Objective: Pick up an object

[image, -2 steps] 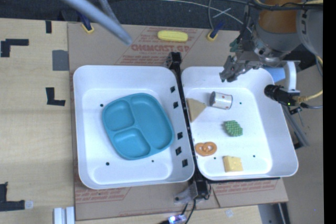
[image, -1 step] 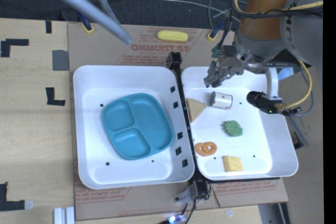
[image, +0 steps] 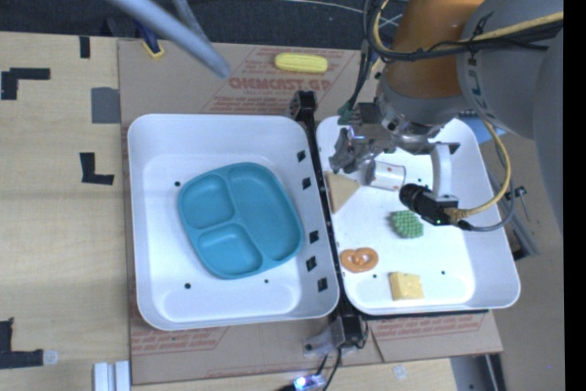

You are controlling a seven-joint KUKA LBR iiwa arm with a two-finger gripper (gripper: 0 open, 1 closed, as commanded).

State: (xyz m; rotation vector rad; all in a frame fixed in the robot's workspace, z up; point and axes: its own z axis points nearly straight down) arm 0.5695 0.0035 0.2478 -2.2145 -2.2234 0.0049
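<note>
Whether the jaws are open or shut cannot be told: the gripper point(image: 355, 162) hangs low over the far left part of the right bin point(image: 490, 288), its metal parts bunched together and blurred, and nothing can be seen between them.

Going left to right: the left bin point(image: 151, 288) holds a blue tray point(image: 240, 218) with three compartments, lying roughly in the bin's middle. A black divider point(image: 316, 197) runs between the two bins. Just right of it, in the right bin, a tan wedge point(image: 341, 193) lies right beneath the gripper. Nearer the camera sits a pretzel point(image: 358, 260), and to its right a yellow block point(image: 406, 286) near the bin's near edge. A green knobbly piece point(image: 406, 224) lies in the bin's middle, just beside a black fitting on the arm. Beyond both bins, on the cardboard point(image: 265, 92), lies a yellow corn cob point(image: 300, 63). The arm's orange band point(image: 439, 23) rises above the right bin's far side.
</note>
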